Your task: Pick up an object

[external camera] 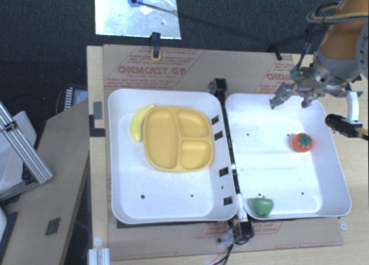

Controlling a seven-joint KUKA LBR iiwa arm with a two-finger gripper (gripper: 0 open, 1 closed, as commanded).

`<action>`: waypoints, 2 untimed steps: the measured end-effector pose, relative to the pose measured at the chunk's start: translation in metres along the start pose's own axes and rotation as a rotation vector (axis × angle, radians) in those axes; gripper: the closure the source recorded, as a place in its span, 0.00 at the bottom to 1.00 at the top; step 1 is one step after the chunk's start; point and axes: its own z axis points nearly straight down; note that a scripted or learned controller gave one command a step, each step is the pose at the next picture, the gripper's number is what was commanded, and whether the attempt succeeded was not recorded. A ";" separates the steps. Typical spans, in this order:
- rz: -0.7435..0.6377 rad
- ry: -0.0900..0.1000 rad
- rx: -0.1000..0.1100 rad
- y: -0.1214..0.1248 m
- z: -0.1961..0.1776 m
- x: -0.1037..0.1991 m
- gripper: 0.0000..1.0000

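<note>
On the counter (98,143), 2 shallow white bins sit side by side, joined along a dark central seam, probably so that things can be carried from one to the other. The left bin (124,200) holds a yellow divided tray (176,139) with 3 compartments, lying flat near the bin's middle, and a yellow banana (137,122) tucked against the tray's left edge, touching it. The right bin (277,166) is mostly bare white floor, which leaves its small things well apart and easy to approach from above.

The grey arm (346,33) reaches in from the right and hangs over the far edge of the right bin. Its end effector (293,95) is spread, with the 2 fingers splayed apart and nothing between them, a posture suited to descending on a target.

Of the candidates, the red tomato (301,142) lies nearest, on the bin floor toward the right wall, just in front of the end effector and apart from it. The green apple (263,205) rests in the near left corner of the same bin, close against the rim, which may crowd a grasp. The tomato looks the likelier pick.
</note>
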 end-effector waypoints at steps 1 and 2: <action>-0.002 -0.002 -0.012 0.003 -0.008 0.000 0.00; -0.003 -0.001 -0.009 0.003 0.054 0.005 0.00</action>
